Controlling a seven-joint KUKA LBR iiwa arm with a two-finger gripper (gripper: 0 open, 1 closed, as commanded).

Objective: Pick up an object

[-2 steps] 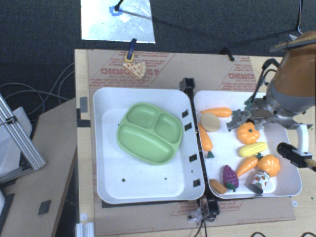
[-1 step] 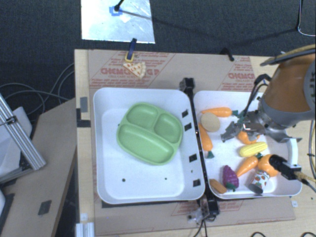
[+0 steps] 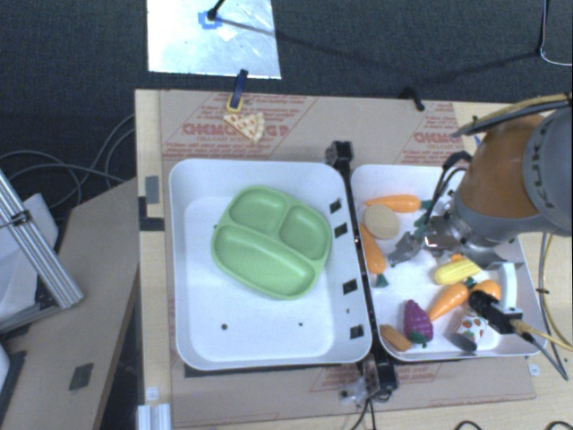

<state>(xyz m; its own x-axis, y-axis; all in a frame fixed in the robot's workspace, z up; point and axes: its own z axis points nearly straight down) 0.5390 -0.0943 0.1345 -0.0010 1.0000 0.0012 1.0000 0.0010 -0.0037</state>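
The right bin (image 3: 528, 348) holds several toy foods. A carrot (image 3: 394, 202) lies at its far side, with a beige round piece (image 3: 382, 223) just below it and a second carrot (image 3: 374, 254) along the left wall. My gripper (image 3: 412, 243) hangs low over the middle of this bin, just right of the beige piece and the second carrot. A yellow corn cob (image 3: 458, 269) and an orange carrot (image 3: 450, 299) lie under the wrist. Purple grapes (image 3: 417, 321) sit near the front. I see nothing lifted.
The left bin (image 3: 192, 330) bears a green divided plate (image 3: 271, 240). A black divider with clips (image 3: 352, 240) runs between the bins. A small orange slice (image 3: 395, 337) and a white-and-orange piece (image 3: 470, 330) lie at the right bin's front. Cables trail at the right.
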